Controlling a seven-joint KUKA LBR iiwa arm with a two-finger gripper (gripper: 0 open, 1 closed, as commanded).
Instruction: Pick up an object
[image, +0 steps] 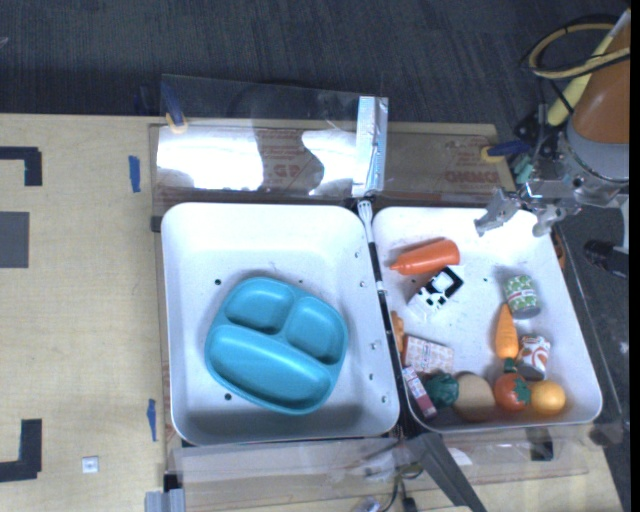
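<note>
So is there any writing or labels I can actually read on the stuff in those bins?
No text can be read as it stands.
Small packet in the right bin: reddish print, too blurred to read.
Green-patterned can: markings too small to read.
Black-and-white checkered block: a pattern, no letters.
Teal divided plate: no marking.

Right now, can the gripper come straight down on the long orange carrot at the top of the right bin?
Probably yes. The long orange carrot lies on bare bin floor with nothing on top; only the black-and-white checkered block sits just below it. The gripper hangs nearby at the right bin's upper edge.
</note>
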